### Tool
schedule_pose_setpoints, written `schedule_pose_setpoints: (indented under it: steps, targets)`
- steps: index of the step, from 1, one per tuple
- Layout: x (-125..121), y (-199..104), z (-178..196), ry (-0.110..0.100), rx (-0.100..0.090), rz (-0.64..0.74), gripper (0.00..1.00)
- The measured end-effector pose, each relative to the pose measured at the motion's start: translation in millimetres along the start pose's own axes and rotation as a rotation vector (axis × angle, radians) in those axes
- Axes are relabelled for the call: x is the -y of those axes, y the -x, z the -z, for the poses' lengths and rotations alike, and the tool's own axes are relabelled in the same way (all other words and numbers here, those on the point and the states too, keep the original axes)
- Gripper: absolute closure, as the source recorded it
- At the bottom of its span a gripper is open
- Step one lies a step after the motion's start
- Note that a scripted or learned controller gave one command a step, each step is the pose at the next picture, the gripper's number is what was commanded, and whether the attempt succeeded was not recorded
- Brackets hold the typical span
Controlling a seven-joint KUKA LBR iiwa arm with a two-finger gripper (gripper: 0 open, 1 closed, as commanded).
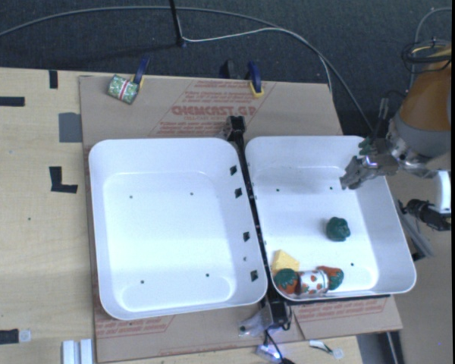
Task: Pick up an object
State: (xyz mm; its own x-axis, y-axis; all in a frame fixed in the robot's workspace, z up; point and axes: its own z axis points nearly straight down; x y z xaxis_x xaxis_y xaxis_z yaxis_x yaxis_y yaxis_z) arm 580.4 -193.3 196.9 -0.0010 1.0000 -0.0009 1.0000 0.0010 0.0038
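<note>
The hand hangs over the upper right edge of the right bin — whether it is clenched or released cannot be told. Lower in that bin lies the green ball, apart from the clutter — likely the easiest pick.

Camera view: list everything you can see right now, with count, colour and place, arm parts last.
Bins: two, white, side by side on the bench.
Round object: one, dark green, right bin, middle.
Yellow block: one, yellow, right bin's near-left corner.
Can-like object: one, white, red and green, lying beside the yellow block.
Small box: one, green patterned, on the cardboard beyond the left bin.
Clamps: two, blue, far cardboard edge.
Arm: grey and orange.
Gripper: over the right bin's far-right area.
</note>
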Motion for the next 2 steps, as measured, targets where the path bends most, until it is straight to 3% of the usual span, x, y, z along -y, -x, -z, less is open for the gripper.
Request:
schedule_pose_setpoints:
  steps: [1,2]
  targets:
    - [5.5,-4.1,45.4,0.0,0.0,0.0,1.0]
    - [-11.5,-61.3,35.7,-0.004,-0.002,0.004,1.0]
